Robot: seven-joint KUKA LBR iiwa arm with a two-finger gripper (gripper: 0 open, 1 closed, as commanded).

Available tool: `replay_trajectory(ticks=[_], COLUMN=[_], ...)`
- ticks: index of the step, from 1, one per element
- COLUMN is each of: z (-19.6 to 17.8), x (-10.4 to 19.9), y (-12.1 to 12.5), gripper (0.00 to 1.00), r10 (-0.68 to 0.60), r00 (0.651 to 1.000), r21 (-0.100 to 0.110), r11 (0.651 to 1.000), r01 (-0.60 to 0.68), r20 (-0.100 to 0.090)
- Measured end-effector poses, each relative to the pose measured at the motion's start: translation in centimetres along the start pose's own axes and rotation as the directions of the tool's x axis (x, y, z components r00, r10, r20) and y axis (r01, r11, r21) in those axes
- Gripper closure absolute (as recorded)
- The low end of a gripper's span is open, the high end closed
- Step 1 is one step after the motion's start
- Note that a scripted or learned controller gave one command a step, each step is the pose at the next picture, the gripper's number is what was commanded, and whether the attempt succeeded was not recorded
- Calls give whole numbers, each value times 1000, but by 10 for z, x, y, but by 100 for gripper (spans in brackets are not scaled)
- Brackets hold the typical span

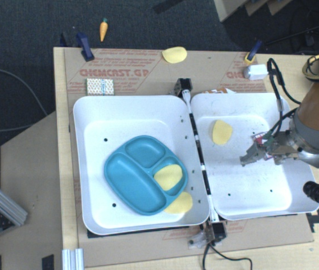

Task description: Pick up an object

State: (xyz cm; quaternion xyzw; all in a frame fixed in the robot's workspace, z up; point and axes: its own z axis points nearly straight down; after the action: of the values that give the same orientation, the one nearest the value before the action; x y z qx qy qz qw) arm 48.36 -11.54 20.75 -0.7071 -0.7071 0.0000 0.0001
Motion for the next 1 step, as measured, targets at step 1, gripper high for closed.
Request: replay_trajectory(ticks=[1], z=[74], x=[-38], y=[63], gripper=[0], r10=[1], r00=[1000], r21=[-1], r11=[1000], r01=[-1], r20=[1])
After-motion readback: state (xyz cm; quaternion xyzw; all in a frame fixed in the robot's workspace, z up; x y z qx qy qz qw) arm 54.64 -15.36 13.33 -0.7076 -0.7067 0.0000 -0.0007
